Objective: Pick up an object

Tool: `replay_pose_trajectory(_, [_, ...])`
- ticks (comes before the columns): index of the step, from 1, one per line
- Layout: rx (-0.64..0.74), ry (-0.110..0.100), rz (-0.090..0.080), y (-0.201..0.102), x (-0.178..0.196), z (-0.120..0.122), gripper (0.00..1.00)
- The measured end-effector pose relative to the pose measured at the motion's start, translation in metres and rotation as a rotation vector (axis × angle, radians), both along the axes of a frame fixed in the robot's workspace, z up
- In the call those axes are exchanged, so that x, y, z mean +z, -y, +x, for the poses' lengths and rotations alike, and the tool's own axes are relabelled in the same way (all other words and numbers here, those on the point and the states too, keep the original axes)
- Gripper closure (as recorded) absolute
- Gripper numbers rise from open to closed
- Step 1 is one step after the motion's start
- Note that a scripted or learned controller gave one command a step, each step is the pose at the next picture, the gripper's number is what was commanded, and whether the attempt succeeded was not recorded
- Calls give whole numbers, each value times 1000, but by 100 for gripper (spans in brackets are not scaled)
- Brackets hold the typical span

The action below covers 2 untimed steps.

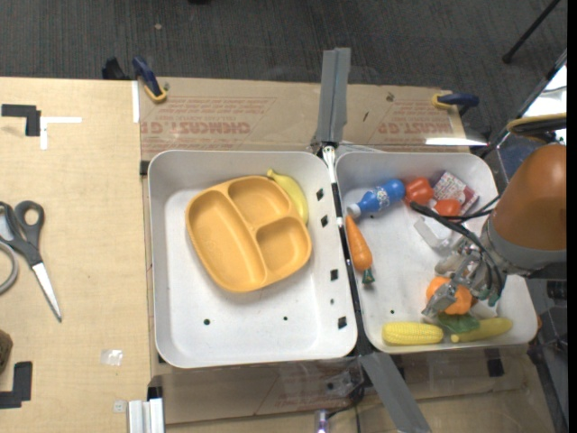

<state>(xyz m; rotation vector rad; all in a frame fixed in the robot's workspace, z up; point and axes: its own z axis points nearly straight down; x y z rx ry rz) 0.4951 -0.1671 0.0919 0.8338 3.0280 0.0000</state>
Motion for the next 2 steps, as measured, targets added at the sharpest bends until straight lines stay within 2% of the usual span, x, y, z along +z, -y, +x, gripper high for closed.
replay_pose_trajectory(1, [0,3,0,0,9,1,100])
replay_pose_trajectory(2, [-89,1,0,-77,115,24,100])
